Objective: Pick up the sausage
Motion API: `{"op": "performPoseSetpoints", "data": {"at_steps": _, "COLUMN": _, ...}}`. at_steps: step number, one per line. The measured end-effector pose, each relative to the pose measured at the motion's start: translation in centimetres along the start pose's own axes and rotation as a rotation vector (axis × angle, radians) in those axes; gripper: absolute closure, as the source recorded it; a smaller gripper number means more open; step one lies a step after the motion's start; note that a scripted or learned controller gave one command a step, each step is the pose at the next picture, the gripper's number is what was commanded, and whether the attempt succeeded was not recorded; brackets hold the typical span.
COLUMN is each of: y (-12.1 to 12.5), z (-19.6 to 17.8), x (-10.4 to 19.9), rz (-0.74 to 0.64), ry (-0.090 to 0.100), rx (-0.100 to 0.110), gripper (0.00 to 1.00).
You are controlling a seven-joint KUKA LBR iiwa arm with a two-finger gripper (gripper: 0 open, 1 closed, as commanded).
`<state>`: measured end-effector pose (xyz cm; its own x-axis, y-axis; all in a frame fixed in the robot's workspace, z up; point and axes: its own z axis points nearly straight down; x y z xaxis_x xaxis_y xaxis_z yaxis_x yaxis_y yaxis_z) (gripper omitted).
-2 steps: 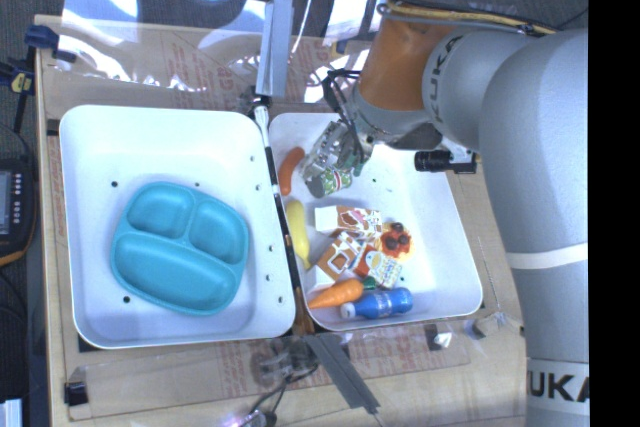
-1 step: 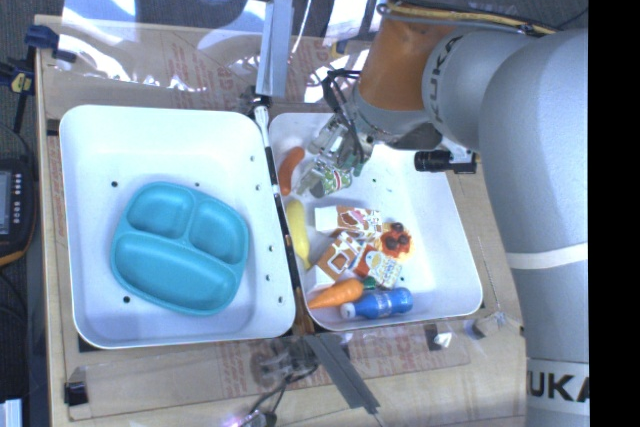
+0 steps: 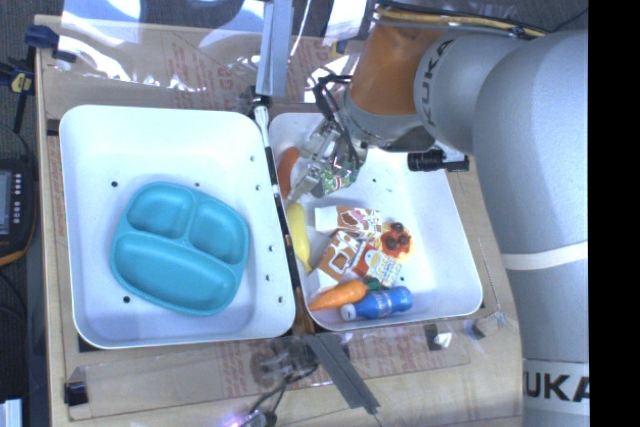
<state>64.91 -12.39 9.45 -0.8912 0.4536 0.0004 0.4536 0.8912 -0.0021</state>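
From the camera view, the tool [image 3: 322, 163] hangs low over the back-left corner of the right bin [image 3: 455, 245], just beside the sausage [image 3: 287, 171], a reddish-orange piece lying against the bin's left wall; whether the tool is spread or pressed together I cannot tell. The risk is that the wall crowds one side of the grasp, so the sausage may slip or roll away, or the nearby banana [image 3: 298, 233] gets nudged. The arm [image 3: 500, 115] bears "KUKA" lettering; the snack packets [image 3: 352, 250] show no legible print.
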Motion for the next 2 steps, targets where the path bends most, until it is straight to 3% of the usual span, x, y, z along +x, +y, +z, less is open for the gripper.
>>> {"op": "performPoseSetpoints", "data": {"at_steps": 1, "y": -0.10, "z": -1.04, "x": 0.01, "rz": -0.003, "ry": 0.002, "rx": 0.003, "gripper": 1.00}}
{"op": "performPoseSetpoints", "data": {"at_steps": 2, "y": -0.09, "z": -1.04, "x": 0.01, "rz": -0.003, "ry": 0.002, "rx": 0.004, "gripper": 0.00}}
